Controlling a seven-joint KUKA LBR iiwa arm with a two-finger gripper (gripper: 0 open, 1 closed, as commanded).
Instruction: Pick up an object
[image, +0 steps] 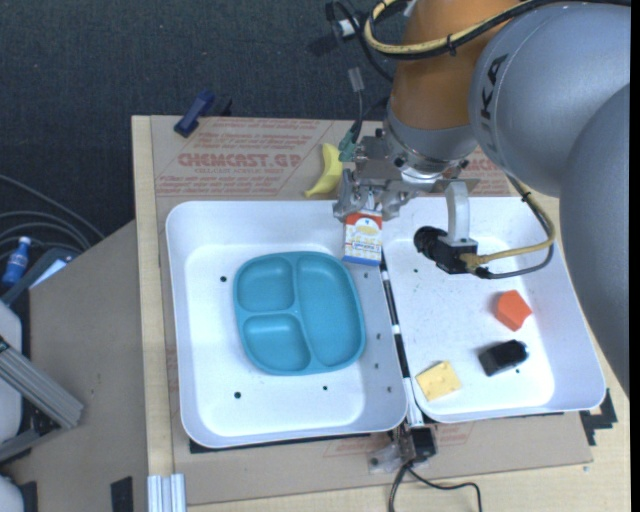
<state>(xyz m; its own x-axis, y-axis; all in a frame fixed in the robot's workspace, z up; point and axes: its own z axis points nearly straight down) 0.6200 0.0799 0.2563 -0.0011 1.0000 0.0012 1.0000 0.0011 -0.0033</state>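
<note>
The fingers (362, 208) pinch a small carton (363, 240) by its top, hanging over the seam between the left bin (190, 300) and right bin (560, 385), beside the blue plate (298, 312)

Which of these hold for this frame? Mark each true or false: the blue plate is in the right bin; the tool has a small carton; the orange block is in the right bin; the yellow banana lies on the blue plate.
1. The blue divided plate lies in the right bin. False: it lies in the left bin.
2. The tool holds a small carton above the bins' shared edge. True.
3. The orange block sits in the right bin. True.
4. The yellow banana lies on the plate. False: it lies on the board behind the bins.
</note>
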